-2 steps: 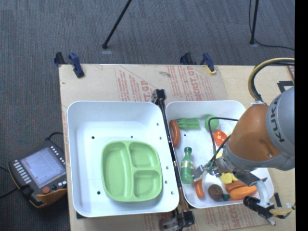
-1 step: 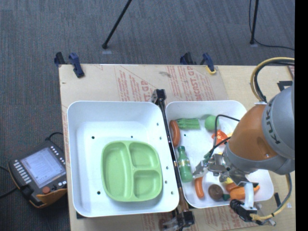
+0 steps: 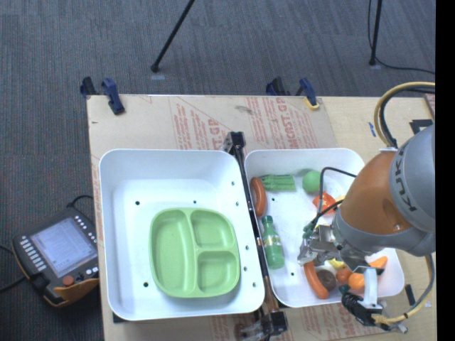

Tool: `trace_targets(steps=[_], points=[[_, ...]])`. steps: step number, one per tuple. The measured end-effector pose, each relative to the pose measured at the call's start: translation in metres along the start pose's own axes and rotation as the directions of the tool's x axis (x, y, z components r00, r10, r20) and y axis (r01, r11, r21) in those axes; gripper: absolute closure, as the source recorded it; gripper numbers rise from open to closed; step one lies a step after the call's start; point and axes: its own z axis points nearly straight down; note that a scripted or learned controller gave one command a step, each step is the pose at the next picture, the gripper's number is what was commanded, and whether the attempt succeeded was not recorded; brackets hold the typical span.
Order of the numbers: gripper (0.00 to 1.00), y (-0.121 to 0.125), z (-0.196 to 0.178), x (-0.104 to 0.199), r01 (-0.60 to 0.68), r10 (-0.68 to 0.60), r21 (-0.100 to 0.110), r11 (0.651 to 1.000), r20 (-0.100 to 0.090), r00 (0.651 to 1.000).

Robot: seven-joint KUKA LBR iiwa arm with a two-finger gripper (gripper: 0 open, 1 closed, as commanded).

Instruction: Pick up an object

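Red printing is running across the brown board [image 3: 185, 123] that covers the table, upside down from this angle; a word ending in "GBP" and another like "GOT.O" are showing, but the rest is too faint to read. White letters "KU" are standing on the grey arm [image 3: 419, 183] near its orange band.

The gripper [image 3: 318, 251] is reaching down into the right bin [image 3: 295, 155], low over the toys by that bin's near right corner. Whether it is open or closed cannot be told from this angle, and nothing is visibly sitting in its grasp.

Just below the gripper an orange-red sausage-like piece [image 3: 318, 280] with a darker end is lying on the bin floor, touching or almost touching the gripper's lower end. A small green bottle [image 3: 271, 241] with a pale label is lying along the bin's left wall. Above it a reddish oval piece [image 3: 257, 194] is leaning by the wall, a ribbed green vegetable [image 3: 279, 183] is lying beside it, and a green ball [image 3: 312, 181] is resting farther right. Small orange and yellow pieces [image 3: 355, 275] are crowding under the arm.

The left bin [image 3: 114, 190] is holding a light green divided tray [image 3: 194, 251] with three compartments.

Blue clamps [image 3: 112, 94] are gripping the board's far edge. A handheld control pad [image 3: 57, 251] with a screen is lying on the dark grey carpet [image 3: 71, 41] to the left, and thin black stand legs [image 3: 174, 30] are crossing the floor beyond.
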Motion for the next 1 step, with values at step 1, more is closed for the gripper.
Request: trace_targets(steps=[1], points=[[1.0, -0.0177, -0.0903, 0.0977, -0.039, 0.039, -0.002, 0.999, 0.001, 0.999]])
